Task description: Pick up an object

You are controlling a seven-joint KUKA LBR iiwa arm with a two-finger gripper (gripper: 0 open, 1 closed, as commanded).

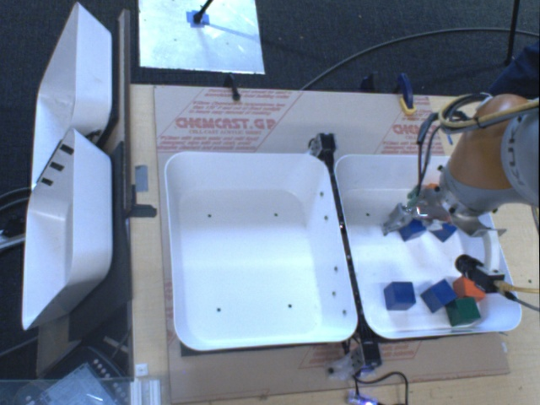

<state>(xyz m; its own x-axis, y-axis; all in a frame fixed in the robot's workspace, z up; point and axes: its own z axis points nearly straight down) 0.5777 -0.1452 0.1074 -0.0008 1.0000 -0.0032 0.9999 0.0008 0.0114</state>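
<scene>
My gripper (407,218) hangs low over the middle of the right bin (371,194), below the orange band of the arm. Directly under it lies a blue block (412,232), and a second blue block (445,232) sits just to its right; whether either one is touched I cannot tell. Near the bin's front edge are a blue cube (399,295), another blue cube (438,294), an orange block (469,288) and a green block (463,311).
The left bin (245,251) stands beside the right one, their walls meeting in a ridge down the middle. The arm's bulk covers the right bin's far right side. Cables run over the bench behind the bins.
</scene>
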